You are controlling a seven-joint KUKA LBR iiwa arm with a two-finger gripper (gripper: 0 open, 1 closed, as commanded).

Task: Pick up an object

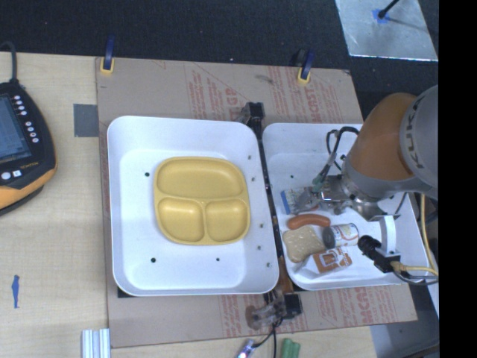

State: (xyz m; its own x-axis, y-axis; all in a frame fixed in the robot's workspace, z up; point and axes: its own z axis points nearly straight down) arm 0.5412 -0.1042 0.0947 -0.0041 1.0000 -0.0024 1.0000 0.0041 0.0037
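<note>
Right bin (298,142): hot dog (308,220) just below gripper (319,197).

Bins (134,274): I see smooth, glossy white plastic.
Yellow plate (201,198): matt plastic, to my eye.
Board under bins (223,88): dull brown cardboard.
Bench (52,274): pale wood.

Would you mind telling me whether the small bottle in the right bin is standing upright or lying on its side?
Lying on its side. The small bottle shows its whole length along the floor of the right bin, dark cap toward the bread slice.
</note>
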